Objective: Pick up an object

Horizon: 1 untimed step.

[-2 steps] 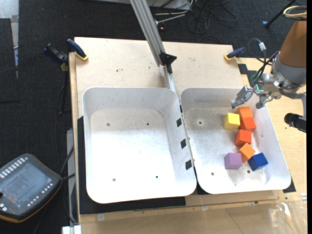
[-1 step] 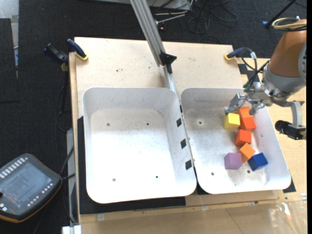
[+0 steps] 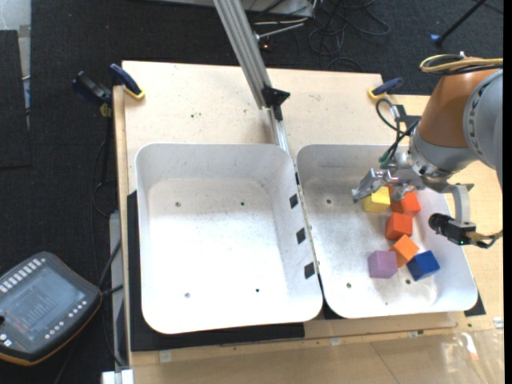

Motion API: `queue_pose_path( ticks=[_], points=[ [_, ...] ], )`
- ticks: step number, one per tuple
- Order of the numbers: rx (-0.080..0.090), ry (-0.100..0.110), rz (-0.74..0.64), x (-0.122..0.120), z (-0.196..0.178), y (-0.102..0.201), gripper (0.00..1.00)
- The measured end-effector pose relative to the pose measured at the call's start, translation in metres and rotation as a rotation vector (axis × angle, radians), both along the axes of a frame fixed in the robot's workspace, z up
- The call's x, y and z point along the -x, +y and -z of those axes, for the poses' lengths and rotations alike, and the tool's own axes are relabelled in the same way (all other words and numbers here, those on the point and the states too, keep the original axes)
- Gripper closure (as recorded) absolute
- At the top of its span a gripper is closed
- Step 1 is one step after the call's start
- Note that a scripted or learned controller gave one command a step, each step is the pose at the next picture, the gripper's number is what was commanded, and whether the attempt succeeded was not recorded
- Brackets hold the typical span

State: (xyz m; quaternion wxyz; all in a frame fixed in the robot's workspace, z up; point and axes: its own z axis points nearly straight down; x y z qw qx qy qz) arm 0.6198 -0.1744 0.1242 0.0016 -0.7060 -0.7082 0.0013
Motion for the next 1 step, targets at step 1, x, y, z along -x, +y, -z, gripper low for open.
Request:
queue_pose_path(
  ticks=[1],
  points=[
    [0.002,-0.01,0.002,-0.0023,0.0033,-0.0005,0.0]
  ],
)
